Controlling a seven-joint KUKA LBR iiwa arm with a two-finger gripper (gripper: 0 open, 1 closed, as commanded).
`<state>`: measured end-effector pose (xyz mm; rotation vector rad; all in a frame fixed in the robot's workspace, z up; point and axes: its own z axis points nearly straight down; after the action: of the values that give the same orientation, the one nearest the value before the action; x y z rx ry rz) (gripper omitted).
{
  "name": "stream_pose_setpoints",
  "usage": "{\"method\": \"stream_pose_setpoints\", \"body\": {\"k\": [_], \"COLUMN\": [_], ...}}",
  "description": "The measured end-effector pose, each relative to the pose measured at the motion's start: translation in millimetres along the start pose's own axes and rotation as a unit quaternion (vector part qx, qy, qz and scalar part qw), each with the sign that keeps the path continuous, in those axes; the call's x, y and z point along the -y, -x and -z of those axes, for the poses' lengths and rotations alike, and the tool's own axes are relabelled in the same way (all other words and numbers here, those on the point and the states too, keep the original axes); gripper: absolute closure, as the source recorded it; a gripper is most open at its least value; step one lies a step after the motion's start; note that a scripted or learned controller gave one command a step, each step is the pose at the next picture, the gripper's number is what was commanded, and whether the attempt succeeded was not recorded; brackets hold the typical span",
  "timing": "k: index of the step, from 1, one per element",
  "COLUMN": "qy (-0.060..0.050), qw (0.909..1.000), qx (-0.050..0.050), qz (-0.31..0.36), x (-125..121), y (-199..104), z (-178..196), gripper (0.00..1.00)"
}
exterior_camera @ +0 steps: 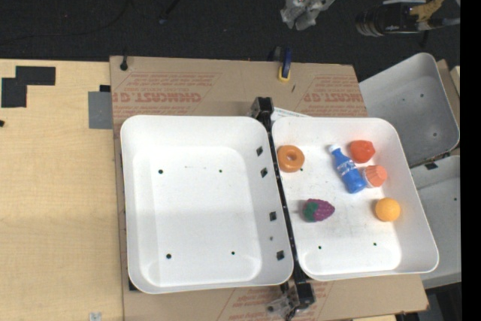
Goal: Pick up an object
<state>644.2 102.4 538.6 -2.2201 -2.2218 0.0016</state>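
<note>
Saw the gripper (304, 5) high at the top of the view, over the dark floor beyond the bench's far edge, well apart from both bins. Could not tell how open it was; saw nothing held in it. Found every loose object in the right bin (409, 255): an orange toy doughnut (290, 158) near the divide between the bins, a purple bunch of toy grapes (318, 210) nearer the camera, a blue bottle (346, 168) lying on its side, a red toy (362, 150) and a smaller orange-pink one (374, 176) just beside that bottle, and an orange ball (387, 210) towards the right wall. Noted the left bin (135, 162) alongside, both resting on a cardboard sheet (188, 90).
</note>
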Motion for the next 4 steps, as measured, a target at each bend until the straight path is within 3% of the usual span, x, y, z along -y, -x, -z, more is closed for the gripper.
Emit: {"method": "stream_pose_setpoints", "body": {"k": [1, 2, 3, 4], "qy": [-0.003, 0.0, -0.003, 0.0], "qw": [1.0, 1.0, 1.0, 1.0], "qx": [0.001, 0.0, 0.001, 0.0], "qz": [-0.001, 0.0, -0.001, 0.0], "x": [0.5, 3.8, 0.3, 0.1], "y": [49.3, 34.3, 75.9, 59.8], "z": [-40.0, 0.3, -37.4, 0.2], "gripper": [1.0, 1.0, 1.0, 1.0]}}
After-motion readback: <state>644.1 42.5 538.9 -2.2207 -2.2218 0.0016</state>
